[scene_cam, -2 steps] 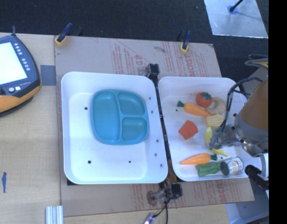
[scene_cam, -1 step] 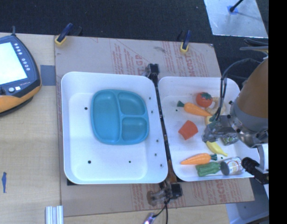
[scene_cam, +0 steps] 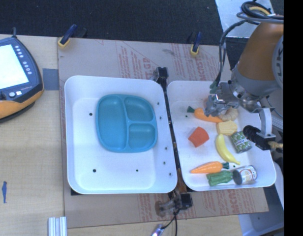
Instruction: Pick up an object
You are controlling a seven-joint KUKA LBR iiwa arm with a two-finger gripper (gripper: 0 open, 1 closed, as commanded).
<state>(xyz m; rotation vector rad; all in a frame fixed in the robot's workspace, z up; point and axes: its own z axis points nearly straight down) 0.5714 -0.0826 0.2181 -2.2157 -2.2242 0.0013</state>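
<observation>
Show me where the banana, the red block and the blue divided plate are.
banana (scene_cam: 225,150): camera view, middle of its curved yellow body, right bin.
red block (scene_cam: 198,136): camera view, centre of its top face, right bin.
blue divided plate (scene_cam: 111,124): camera view, floor of its large left compartment, left bin.

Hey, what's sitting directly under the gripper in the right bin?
Under the gripper lies a carrot, green end pointing left, its right end covered by the gripper. A pale object peeks out beside it; I can't identify it.
</observation>
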